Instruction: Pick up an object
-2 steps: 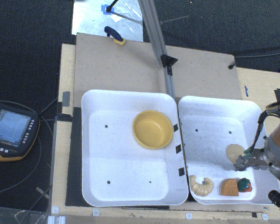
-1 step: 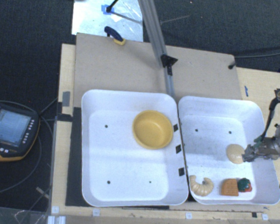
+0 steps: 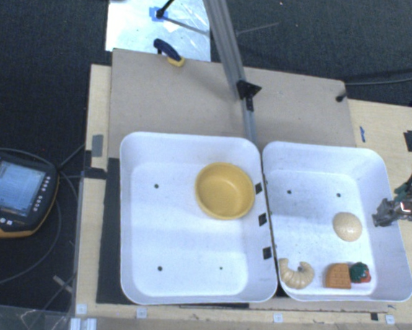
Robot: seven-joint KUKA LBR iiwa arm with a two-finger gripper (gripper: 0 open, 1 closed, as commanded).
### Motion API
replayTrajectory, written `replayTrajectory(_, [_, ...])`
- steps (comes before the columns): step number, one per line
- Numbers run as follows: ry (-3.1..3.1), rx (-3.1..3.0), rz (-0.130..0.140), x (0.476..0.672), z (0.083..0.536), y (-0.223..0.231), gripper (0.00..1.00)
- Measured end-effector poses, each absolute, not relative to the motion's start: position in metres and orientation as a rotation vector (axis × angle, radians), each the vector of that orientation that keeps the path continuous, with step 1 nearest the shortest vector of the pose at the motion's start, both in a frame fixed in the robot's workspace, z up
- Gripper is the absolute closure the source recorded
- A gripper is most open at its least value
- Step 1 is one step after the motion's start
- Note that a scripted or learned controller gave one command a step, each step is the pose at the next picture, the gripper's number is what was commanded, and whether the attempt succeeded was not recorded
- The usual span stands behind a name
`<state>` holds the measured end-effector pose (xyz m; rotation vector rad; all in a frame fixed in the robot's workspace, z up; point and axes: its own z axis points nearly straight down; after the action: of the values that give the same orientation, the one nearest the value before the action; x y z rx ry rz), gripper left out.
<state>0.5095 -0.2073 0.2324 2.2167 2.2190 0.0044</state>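
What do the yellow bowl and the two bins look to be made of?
Yellow bowl: probably plastic, with a smooth, even colour and soft sheen, though glazed ceramic is possible. Left bin and right bin: likely moulded white plastic, matte, with rounded corners, raised rims and a faintly speckled floor.

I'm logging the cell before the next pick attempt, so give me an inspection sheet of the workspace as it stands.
Surface: bench with two white bins side by side, left bin and right bin.
Job's things: yellow bowl in the left bin; beige round piece, curled pale piece and orange block with a green and red bit against it in the right bin.
Clutter: yellow and blue clamp at the bench's far edge.
Grippers: gripper at the right bin's right rim, nothing seen in it.
Cables: cable running from the pendant.
Surroundings: teach pendant on dark floor, slanted metal pole.
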Motion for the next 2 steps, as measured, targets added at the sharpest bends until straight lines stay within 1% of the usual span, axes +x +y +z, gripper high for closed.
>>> replayTrajectory(1, [2.221,2.220,0.000,0.510,0.225,-0.207,1.00])
replayTrajectory(2, [2.227,2.216,0.002,0.527,0.222,-0.158,1.00])
